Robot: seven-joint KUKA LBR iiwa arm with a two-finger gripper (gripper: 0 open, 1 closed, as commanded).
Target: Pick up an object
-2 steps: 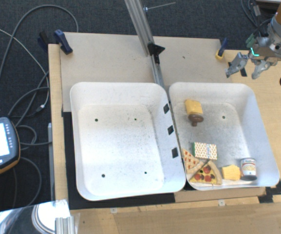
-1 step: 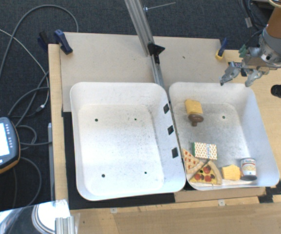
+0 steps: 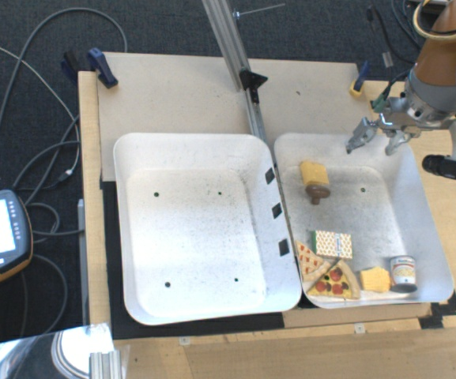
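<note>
Two shallow white bins sit side by side on the worktop (image 3: pixel 172 93). The left bin (image 3: pixel 192 227) shows only bare, speckled floor with a few small dark holes. The right bin (image 3: pixel 417 212) carries every loose object on view. Toward its far end lies a yellow block with a brown stub (image 3: pixel 315 180), alone and well apart from the rest. Along the near edge a cluster is gathered: a small box with a green-and-yellow pattern (image 3: pixel 333 244), just beyond a toy pizza slice (image 3: pixel 328 275) with red spots, which lies against the bin's near left corner; beside that to the right a yellow wedge resembling cheese (image 3: pixel 375 279); and next to the wedge, in the near right corner, a small tin can (image 3: pixel 403 272) standing upright with a red-and-white label. The arm (image 3: pixel 441 46), grey with an orange band, enters from the right, and its claw (image 3: pixel 378 136) hangs over the far right rim of the right bin. Its two fingers are spread apart with nothing between them, one fingertip (image 3: pixel 357 140) pointing down toward the bin's far edge. The claw is near the yellow block but not touching it, and well apart from the near cluster. A metal rail (image 3: pixel 228 38) runs down the worktop to the gap between the bins, where black clips mark the shared edge.
</note>
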